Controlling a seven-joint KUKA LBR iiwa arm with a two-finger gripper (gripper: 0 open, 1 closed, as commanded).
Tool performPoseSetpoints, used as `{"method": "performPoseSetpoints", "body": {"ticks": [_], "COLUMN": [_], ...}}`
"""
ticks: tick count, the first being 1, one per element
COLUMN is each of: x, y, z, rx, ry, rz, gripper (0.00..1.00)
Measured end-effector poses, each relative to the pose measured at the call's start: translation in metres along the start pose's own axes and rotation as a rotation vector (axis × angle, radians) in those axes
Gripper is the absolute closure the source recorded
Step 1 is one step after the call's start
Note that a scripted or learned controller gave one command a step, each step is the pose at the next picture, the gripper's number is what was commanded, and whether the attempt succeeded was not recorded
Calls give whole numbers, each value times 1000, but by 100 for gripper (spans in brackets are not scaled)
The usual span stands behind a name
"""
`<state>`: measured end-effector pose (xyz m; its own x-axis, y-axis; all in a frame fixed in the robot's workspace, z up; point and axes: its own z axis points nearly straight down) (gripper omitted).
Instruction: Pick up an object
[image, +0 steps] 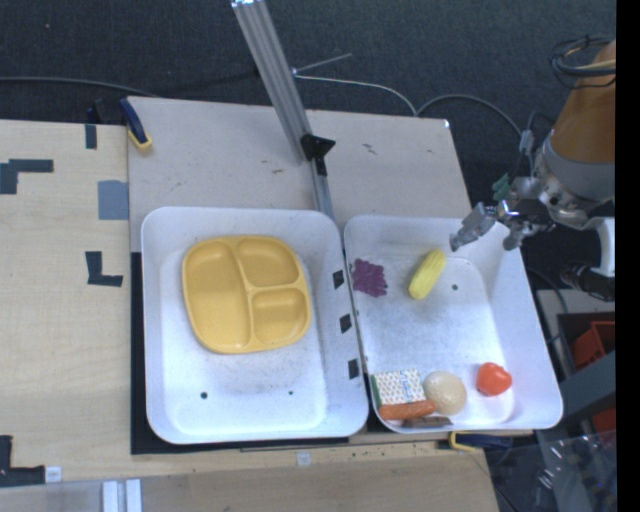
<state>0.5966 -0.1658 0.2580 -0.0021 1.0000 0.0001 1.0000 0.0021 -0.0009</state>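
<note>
The right bin (520, 330) holds a yellow corn cob (427, 273), a purple bunch of grapes (369, 277), a red tomato (493, 379), a beige round item (445, 391), an orange carrot-like piece (405, 409) and a small patterned packet (397, 384). My gripper (490, 234) hovers over the bin's upper right corner, just right of the corn. Its fingers (467, 233) are spread open with nothing between them.
The left bin (160, 330) carries a yellow divided plate (246, 292). A metal pole (283, 85) slants down to the gap between the bins. A blue and yellow clamp (135, 124) lies at the bench's back left.
</note>
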Motion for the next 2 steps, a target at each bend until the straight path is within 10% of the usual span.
{"method": "performPoseSetpoints", "body": {"ticks": [1, 2], "x": [77, 75], "y": [-20, -64], "z": [117, 171], "rx": [10, 0], "ry": [3, -1], "rz": [-3, 3], "gripper": [0, 0]}}
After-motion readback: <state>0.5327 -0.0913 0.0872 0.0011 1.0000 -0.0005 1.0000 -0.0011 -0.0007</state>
